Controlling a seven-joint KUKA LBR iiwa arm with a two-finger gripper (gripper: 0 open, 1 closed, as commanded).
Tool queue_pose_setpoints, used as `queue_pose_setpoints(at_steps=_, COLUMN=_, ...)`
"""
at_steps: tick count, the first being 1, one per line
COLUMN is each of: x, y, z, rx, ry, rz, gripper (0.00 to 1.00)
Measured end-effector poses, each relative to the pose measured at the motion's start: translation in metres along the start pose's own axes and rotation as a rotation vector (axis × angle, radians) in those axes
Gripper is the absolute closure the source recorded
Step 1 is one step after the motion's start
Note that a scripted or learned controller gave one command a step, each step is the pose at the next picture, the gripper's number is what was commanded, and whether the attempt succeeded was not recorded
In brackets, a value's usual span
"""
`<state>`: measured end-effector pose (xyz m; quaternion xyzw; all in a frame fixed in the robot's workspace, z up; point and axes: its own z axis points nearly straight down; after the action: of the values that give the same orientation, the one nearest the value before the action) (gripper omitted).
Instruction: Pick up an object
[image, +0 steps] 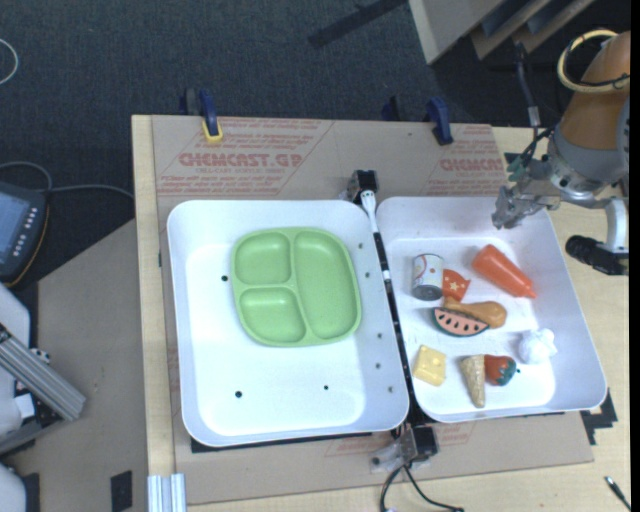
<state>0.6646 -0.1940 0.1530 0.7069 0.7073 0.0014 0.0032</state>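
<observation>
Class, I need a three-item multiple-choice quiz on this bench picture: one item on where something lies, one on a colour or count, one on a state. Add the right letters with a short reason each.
1. Where does the divided plate lie?
A. left bin
B. right bin
C. on the bare bench

2. What colour is that plate?
A. red
B. blue
C. light green

3. How does the gripper stand to the toy carrot?
A. it grips the carrot
B. it hangs above the right bin's far edge, apart from the carrot
C. it rests on the plate

Answers: 1 A, it sits inside the left bin. 2 C, all its three sections are pale green. 3 B, white bin floor separates gripper and carrot.
</observation>
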Motion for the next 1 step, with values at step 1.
queue_pose_setpoints(at_steps=1, x=-0.0026, y=0.0077, z=-0.0459, rx=0.0, ry=0.0, rz=-0.001, gripper=1.0)
